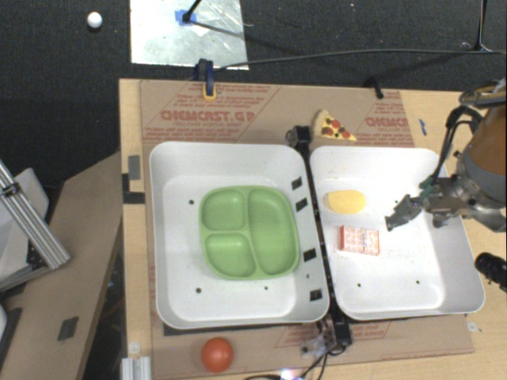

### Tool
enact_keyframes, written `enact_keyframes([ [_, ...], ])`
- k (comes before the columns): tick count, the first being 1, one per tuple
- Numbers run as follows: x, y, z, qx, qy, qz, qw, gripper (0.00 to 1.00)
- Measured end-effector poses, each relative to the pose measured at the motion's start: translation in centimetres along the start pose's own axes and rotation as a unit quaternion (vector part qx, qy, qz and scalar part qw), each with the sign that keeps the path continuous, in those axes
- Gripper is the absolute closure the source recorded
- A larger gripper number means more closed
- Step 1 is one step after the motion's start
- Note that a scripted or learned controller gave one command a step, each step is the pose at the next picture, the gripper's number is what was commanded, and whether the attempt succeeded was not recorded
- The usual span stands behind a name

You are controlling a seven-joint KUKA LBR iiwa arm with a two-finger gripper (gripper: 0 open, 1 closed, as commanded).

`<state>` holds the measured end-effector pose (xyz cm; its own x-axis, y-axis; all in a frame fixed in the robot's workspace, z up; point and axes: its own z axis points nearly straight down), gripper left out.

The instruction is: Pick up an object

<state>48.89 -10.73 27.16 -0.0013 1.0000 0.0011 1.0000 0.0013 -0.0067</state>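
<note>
Dark metal, our claw [402, 213] hangs over the right bin [444, 291], reaching in from the right edge; we cannot tell how its tips stand, and we see nothing between them. Just to its left lie a yellow oval piece [346, 202] and, below that, a small red-and-white packet [360, 241], both on the bin floor and apart from the claw. The left bin [170, 236] holds a green divided plate [249, 232]. Outside the bins, a toy pizza slice [333, 127] rests on the board behind, and an orange-red ball [216, 354] sits in front.
</note>
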Motion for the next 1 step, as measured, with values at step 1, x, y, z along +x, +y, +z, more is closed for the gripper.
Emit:
enact_keyframes([
  [1,0.01,0.16,-0.42,-0.005,-0.001,-0.001,1.0,0.0],
])
